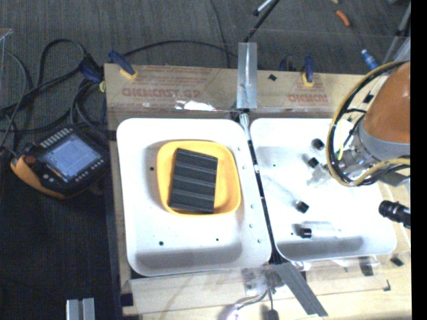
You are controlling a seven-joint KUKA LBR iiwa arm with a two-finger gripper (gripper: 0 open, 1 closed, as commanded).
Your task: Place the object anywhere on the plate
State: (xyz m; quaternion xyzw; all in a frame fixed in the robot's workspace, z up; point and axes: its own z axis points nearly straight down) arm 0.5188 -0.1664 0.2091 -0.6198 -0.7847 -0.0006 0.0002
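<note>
The yellow plate (197, 179) lay in the middle of the left bin (193, 252), and everything else is placed from this plate. The dark ribbed object (194, 180) rested flat on the plate, covering most of its centre, with a yellow border showing around it on all sides. Just to the right of the plate's bin stood the right bin (347, 242), touching it along the middle seam. Over that right bin, well apart from the plate, hung the arm (390, 122), with its orange band and a bundle of cables around the wrist. The hand (319, 173) was pale and blurred against the white floor of the bin, so I cannot tell its state. To the left of the plate, off the surface (173, 92), lay a control pendant (61, 162) with a lit screen.
</note>
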